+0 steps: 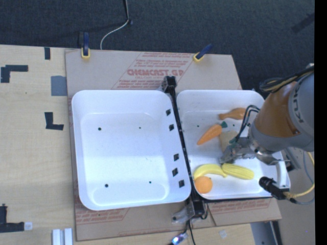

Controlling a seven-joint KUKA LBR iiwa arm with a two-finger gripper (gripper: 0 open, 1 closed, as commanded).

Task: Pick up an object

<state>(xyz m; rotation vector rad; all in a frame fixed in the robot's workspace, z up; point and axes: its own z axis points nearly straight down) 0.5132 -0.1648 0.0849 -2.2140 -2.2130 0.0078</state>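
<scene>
Nearest the camera, an orange ball (204, 185) touches the banana (225, 171), whose long axis runs left-right. Whether my gripper (230, 154) is open, I cannot tell.

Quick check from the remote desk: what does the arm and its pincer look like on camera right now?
The arm is a bulky rounded grey body with a broad orange band above the wrist. Below that, the pincer is small, dark grey metal. A thin black cable loops along the wrist, and a yellowish cable trails below.
</scene>
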